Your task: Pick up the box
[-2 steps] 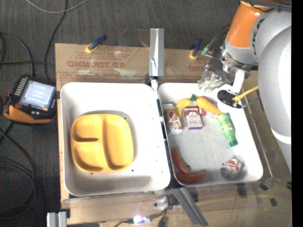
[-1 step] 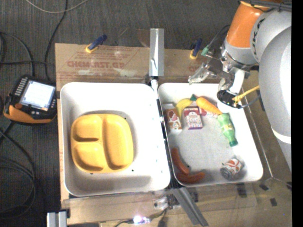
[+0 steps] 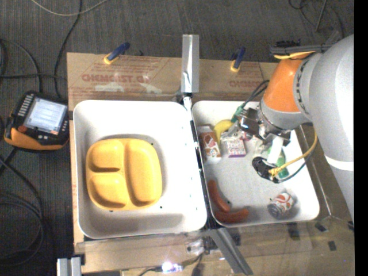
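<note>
Grey robot arm (image 3: 336, 96) with an orange band fills the right side, reaching down into the right bin (image 3: 310, 209). Its gripper (image 3: 253, 125) hangs low over the bin's upper part; whether it is open or closed cannot be told. Just to the gripper's left and slightly below lies the box (image 3: 234, 147), a small white-and-purple carton, close beside the tool. Left of the box stands a small red-labelled carton (image 3: 211, 146); a yellow lemon-like fruit (image 3: 223, 126) sits just above it.
</note>
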### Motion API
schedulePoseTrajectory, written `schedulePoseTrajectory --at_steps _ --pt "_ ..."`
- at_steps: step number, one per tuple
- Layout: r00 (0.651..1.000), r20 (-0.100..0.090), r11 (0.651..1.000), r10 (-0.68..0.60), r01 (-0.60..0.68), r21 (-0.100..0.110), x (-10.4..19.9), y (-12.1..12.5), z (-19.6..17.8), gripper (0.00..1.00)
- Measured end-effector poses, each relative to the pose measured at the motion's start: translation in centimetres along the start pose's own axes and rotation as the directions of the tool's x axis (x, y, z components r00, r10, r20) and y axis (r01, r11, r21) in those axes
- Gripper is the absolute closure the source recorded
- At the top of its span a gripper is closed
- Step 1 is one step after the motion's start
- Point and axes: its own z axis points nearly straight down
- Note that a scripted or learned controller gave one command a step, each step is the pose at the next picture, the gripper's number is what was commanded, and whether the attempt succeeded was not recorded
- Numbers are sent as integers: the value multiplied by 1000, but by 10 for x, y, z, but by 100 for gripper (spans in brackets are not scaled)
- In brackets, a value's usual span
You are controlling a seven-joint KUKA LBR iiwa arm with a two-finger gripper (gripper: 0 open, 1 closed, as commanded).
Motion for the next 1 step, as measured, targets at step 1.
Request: schedulePoseTrajectory --at_steps 1 --pt "962 -15 962 272 -272 -16 -17 30 34 0"
